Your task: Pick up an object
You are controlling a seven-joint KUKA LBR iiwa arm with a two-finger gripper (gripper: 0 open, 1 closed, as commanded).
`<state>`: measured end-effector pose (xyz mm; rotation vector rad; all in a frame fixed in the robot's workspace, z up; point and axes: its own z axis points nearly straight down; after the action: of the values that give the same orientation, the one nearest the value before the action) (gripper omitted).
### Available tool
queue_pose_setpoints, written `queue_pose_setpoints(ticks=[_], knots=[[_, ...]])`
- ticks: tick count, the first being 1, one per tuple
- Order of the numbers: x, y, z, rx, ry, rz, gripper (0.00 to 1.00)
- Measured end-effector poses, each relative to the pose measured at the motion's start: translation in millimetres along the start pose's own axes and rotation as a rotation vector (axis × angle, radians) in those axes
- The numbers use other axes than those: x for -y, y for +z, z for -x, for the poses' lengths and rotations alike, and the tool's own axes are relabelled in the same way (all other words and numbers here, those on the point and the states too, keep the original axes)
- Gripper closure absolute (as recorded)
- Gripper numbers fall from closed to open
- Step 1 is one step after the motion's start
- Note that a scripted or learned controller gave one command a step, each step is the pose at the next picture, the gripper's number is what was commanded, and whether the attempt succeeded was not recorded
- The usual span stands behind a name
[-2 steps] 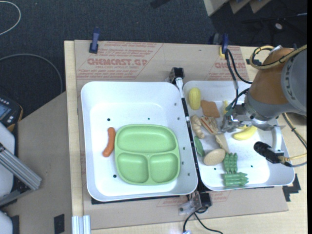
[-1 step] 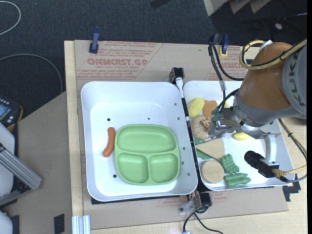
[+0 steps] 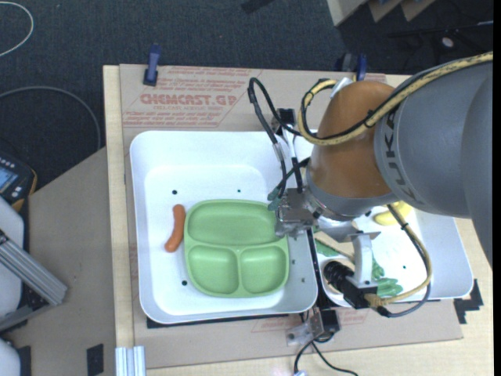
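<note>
A green three-compartment plate (image 3: 235, 247) lies in the left bin (image 3: 156, 171), toward its right wall. An orange sausage-shaped toy (image 3: 175, 227) lies just left of the plate on the bin floor. My gripper (image 3: 288, 213) hangs low at the plate's right rim, close to the wall between the two bins. The grey wrist and orange band (image 3: 352, 147) cover it from above. In the right bin (image 3: 450, 276) a yellow object (image 3: 389, 215) and a green object (image 3: 381, 282) peek out from under the arm.
The arm's big grey body covers most of the right bin. Black cables loop from the wrist over the divider. A cardboard sheet (image 3: 188, 96) lies under the bins, with a blue clamp (image 3: 152, 64) at its far edge.
</note>
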<state>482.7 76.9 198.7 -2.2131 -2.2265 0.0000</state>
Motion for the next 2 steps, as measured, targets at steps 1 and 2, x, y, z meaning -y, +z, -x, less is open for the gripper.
queue_pose_setpoints(ticks=[1,2], knots=[[2.7,-135.5,53.8,0.002,0.010,0.017,1.00],[-6.4,-285.4,-28.7,-0.005,-0.005,0.023,1.00]])
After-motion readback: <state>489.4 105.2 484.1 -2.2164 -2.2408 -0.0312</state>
